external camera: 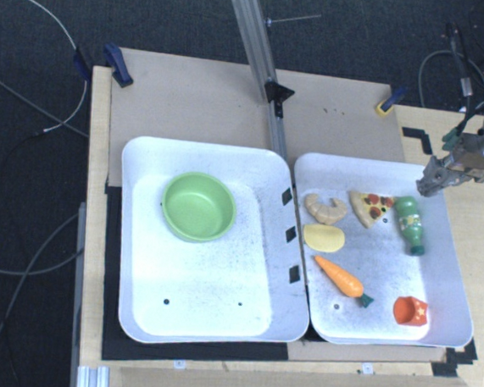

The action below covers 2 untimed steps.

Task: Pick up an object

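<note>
Toys in right bin (pixel 463 286) number six.

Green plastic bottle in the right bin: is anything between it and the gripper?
Nothing visible blocks it. The gripper hangs at the right white bin's upper right rim, just above the green plastic bottle. The pizza slice toy lies beside the bottle, to its left.

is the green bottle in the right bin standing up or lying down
Lying down. The green bottle rests on its side on the right bin's floor, its whole length visible beside the pizza slice.
</note>
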Tool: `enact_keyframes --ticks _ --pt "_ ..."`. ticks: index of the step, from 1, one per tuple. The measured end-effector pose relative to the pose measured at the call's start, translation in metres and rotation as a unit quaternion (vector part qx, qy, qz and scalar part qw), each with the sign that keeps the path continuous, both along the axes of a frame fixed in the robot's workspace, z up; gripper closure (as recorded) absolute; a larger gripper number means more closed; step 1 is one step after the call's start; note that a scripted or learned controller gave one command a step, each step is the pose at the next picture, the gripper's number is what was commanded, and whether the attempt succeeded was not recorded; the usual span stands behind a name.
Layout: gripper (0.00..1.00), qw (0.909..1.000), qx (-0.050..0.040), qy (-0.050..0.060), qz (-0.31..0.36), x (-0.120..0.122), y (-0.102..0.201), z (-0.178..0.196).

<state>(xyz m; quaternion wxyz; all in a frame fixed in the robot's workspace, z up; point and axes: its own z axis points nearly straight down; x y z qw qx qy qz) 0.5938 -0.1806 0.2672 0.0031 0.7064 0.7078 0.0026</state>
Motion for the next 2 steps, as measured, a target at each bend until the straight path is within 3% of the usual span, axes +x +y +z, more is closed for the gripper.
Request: enact_keyframes --ticks 2 --pt "1.0 0.9999 0.0039 0.01 0.002 -0.018 0.118 -0.019"
